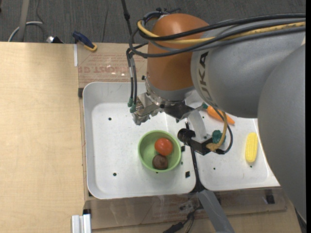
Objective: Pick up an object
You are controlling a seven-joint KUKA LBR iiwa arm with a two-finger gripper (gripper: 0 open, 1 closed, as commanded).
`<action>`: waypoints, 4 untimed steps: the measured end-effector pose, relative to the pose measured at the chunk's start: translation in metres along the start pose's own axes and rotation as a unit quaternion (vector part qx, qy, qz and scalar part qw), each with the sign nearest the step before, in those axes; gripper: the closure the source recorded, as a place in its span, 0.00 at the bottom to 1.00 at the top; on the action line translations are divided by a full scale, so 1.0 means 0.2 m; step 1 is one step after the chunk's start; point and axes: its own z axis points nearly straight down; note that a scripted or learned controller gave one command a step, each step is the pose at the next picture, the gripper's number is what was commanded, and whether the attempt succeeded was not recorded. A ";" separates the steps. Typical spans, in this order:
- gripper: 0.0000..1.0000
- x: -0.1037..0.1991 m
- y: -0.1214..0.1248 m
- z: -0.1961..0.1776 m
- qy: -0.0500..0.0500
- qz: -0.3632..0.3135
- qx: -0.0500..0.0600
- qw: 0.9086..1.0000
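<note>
Hovering over the left bin [97, 144] | gripper [141, 111] just above the green bowl [146, 154], can't tell its state | tomato [164, 145] and brown ball [160, 162] sit in the bowl | tomato's probably light, smooth, rolls easy, so pinch across its middle.

The arm [252, 57] is made of smooth, rounded grey shells, with black "KU" lettering visible on one. Just above the tool [146, 108] sits a bulging orange band [172, 50]. Black and yellow cables [214, 30] loop over that band and trail along the grey casing. The tool itself is a cluster of bare metal and black parts with a green-tipped lead beside it.
</note>
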 end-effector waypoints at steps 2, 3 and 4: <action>1.00 0.06 -0.20 -0.33 0.000 0.132 0.001 0.991; 1.00 0.21 -0.16 0.13 -0.001 0.381 0.004 0.924; 1.00 -0.10 -0.02 0.10 -0.001 0.257 0.002 0.967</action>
